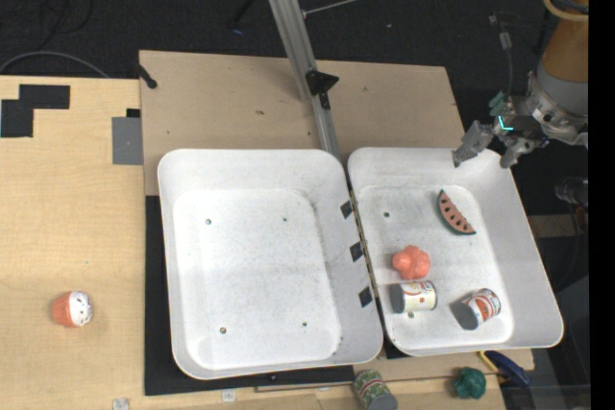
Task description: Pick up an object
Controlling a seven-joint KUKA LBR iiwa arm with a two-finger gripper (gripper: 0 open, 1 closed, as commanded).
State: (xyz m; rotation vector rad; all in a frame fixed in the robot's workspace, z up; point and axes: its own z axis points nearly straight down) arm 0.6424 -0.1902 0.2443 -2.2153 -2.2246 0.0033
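Two white bins sit side by side on the bench. The left bin (252, 264) shows bare floor; the right bin (500, 206) carries everything worth grabbing. The arm (567, 62) comes in at the right bin's far right corner, and the gripper (492, 147) hangs over that corner's rim with nothing between its fingers, which look spread apart, one grey finger pointing toward the bin's far edge. Contents, larger first: a can (477, 308) lying on its side near the near right corner; a cup (415, 297) tipped over near the near edge toward the divider; a red lump (411, 261) touching or just beside the cup on its far side; a melon slice (455, 211) alone mid-bin toward the right edge, nearest the gripper. Risks, as judgement: the gripper starts above the rim, so a straight descent could strike the bin wall instead of reaching the floor. The slice lies flat and thin, so the fingers may close above it or skid it away. The can and cup lie on rounded sides and may roll out under a pinch. The lump and cup sit so close that a finger may land on both and jam or knock one aside. Outside the bins, a small ball (71, 309) rests toward the bench's near left, out of play.
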